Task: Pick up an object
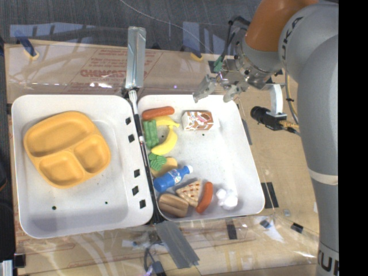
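Fingers [217,91] spread, empty, above the right bin's [244,154] far rim; milk carton [197,120] just below-left. Nothing picked yet.

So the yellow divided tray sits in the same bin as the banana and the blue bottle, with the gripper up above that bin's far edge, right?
Not quite. The camera view shows the yellow divided tray alone in the left bin, while the banana and blue bottle lie in the right bin. The gripper is indeed above the right bin's far edge.
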You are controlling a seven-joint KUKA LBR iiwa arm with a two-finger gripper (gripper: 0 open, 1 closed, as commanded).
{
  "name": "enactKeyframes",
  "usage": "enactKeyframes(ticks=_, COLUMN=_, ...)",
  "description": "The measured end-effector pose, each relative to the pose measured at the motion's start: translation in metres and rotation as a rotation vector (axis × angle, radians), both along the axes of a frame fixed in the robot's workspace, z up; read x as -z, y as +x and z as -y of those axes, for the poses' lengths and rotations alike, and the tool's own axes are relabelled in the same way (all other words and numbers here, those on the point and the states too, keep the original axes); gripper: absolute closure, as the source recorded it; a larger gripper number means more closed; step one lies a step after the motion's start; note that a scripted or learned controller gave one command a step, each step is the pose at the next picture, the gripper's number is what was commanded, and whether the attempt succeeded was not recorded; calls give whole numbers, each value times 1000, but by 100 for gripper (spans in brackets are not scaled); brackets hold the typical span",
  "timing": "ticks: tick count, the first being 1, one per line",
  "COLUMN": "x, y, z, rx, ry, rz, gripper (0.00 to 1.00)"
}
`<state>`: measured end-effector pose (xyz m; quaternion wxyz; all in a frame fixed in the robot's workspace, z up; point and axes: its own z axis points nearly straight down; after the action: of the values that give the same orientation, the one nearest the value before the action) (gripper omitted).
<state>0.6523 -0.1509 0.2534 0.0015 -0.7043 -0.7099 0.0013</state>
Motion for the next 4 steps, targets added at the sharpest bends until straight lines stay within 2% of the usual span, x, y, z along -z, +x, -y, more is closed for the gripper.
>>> enactKeyframes(ticks=1, x=120, y=-55, z=11, rx=25, ry=2, rz=-10, gripper=0)
enactKeyframes(ticks=2, x=162, y=-32, z=23, rx=62, ry=-1, rz=2, gripper=0)
enactKeyframes(ticks=3, x=164, y=0, z=35, rx=41, ry=14, rz=-28, gripper=0)
enactKeyframes(ticks=4, x=155, y=0, z=34, rx=34, ry=14, rz=-32, gripper=100)
